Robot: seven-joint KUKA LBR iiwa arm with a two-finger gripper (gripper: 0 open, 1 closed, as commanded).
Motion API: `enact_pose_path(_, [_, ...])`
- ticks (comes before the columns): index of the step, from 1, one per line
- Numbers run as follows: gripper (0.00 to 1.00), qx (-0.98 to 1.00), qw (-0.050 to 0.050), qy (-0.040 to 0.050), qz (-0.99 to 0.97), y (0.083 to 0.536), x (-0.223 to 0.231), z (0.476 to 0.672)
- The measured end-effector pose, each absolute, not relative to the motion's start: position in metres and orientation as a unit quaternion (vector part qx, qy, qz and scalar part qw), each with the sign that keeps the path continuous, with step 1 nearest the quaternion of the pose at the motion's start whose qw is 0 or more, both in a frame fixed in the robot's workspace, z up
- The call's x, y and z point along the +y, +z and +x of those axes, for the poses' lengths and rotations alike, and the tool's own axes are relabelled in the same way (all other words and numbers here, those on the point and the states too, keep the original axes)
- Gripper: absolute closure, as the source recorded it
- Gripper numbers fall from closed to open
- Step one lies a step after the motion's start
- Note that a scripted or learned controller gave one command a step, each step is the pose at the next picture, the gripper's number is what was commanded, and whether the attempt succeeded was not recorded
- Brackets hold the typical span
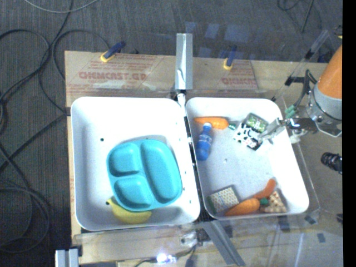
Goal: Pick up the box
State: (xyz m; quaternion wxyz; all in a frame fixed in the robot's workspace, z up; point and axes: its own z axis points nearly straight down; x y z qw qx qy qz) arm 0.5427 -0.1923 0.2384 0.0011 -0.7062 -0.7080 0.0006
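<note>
Camera view: two white bins are seen side by side on the table point(83, 65). The left bin point(89, 121) holds a blue divided tray point(146, 174), w/ a yellow banana point(130, 214) tucked partly under its near edge. The right bin point(289, 166) holds the box point(248, 131), a small black-and-white patterned one w/ a green patch, lying tilted near the far right corner. An orange carrot point(211, 123) lies along the far wall, and a blue bottle point(203, 143) sits just beside it, close to the left wall. Near the front wall, a checkered block point(223, 198), a second orange carrot point(243, 206) and a small speckled item point(274, 202) are grouped together.

The arm is seen at the right edge, w/ the claw point(275, 128) at the box's right side, over the bin's far right corner. Whether the claw is apart or together can't be told; the box isn't seen clamped in it.
</note>
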Motion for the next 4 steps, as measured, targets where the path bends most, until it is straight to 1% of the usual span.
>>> enact_pose_path(1, [0.0, -0.669, 0.002, 0.0012, -0.744, 0.11, -0.135, 0.513])
enact_pose_path(2, [0.0, -0.686, 0.001, 0.0007, -0.727, 0.175, -0.148, 0.488])
enact_pose_path(3, [0.0, -0.717, -0.004, -0.0026, -0.697, 0.089, -0.106, 0.487])
enact_pose_path(4, [0.0, -0.681, 0.001, 0.0014, -0.732, 0.149, -0.103, 0.483])
